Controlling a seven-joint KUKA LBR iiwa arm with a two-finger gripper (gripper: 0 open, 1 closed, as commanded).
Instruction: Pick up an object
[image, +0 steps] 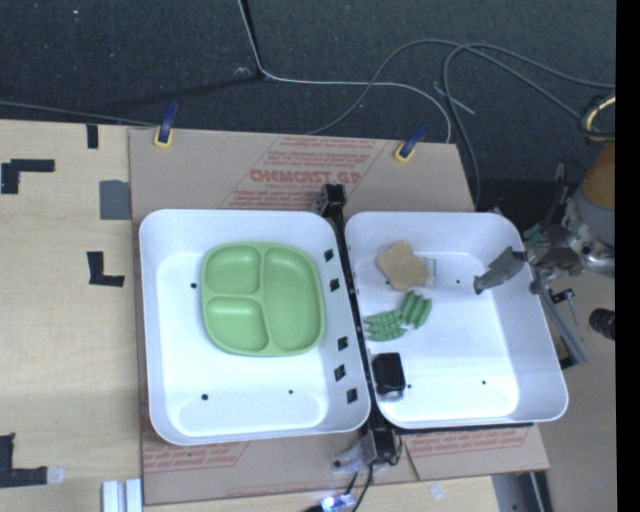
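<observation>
Robot arm poised at the right bin's edge, about to pick something up.

The gripper (497, 271) hangs over the right bin (500, 395), nothing in it; whether it is apart or together I cannot tell. To grasp cleanly, it should move left and descend over the tan, lumpy sponge (400, 264) at the bin's far left.

This is a robotics lab test bench: two shallow white bins (160, 330) sit side by side on a cardboard sheet (300, 170) held by clamps (165, 130), with loose cables (400, 85) trailing over dark carpet (120, 50) and black tape marks (100, 268) on the wooden benchtop.
</observation>
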